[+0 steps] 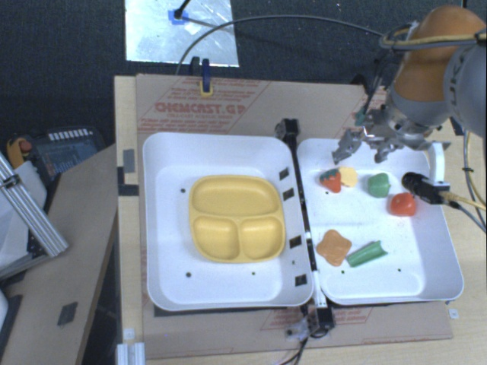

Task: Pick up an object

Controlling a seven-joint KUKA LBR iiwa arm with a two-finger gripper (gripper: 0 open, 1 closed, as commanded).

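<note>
Gripper [364, 147] above right bin [441, 280], jaws spread, empty.
You did best dropping straight toward the yellow piece [348, 176] at its seven o'clock, clear of the red-green piece [331, 180].

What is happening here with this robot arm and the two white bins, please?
A grey and orange arm reaches in from the right, and its gripper hangs above the far edge of the right bin. It holds nothing. Below it lie small toy foods: a yellow piece, a red-green piece, a green one, a red one, an orange cracker, a green stick. The left bin holds a yellow tray.
</note>
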